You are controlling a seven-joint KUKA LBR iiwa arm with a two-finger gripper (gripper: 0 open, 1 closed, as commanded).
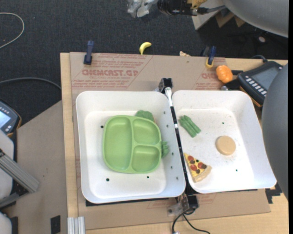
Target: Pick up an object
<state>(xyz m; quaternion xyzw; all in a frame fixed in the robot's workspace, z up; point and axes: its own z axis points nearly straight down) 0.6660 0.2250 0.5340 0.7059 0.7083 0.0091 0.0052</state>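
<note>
The right bin (242,103) holds a green bean-like piece (189,125) near its left wall, a round tan cookie (225,145) in the middle and a pizza slice (198,167) at the front left. In the left bin (87,137) lies a green divided plate (132,144), with a small green item (145,115) peeking out at its far edge and another (165,147) at its right edge. My gripper (139,7) is far beyond the bins at the top of the view, over the dark floor. The grey arm (279,123) looms along the right side.
A small yellow banana (145,47) and an orange object (224,73) lie on the cardboard base behind the bins. Blue clamps (88,52) (210,55) hold the cardboard's far edge. A black device (256,82) sits at the back right.
</note>
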